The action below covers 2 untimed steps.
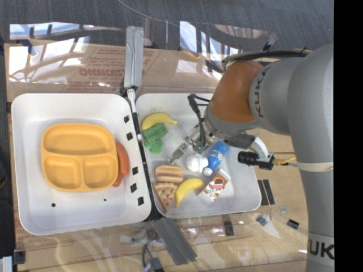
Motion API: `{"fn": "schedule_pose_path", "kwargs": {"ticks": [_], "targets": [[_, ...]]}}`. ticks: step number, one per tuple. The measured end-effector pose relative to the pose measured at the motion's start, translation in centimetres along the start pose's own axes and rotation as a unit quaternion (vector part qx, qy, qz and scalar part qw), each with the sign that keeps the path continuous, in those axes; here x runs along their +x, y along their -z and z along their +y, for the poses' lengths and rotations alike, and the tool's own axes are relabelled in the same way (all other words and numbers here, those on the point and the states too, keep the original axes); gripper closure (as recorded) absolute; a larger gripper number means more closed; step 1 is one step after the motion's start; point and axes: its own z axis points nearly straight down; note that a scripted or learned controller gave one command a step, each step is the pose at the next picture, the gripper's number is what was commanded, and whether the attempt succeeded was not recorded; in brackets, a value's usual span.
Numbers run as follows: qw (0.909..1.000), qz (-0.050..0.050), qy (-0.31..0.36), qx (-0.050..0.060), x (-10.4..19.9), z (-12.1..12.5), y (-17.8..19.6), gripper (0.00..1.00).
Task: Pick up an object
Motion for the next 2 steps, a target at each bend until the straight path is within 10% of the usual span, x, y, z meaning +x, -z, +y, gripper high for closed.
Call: {"fn": "schedule_pose_path", "kwargs": {"ticks": [2], "targets": [[0.9982, 0.001, -0.059, 0.009, -2.3, 7.5, -0.2, 0.00]]}}
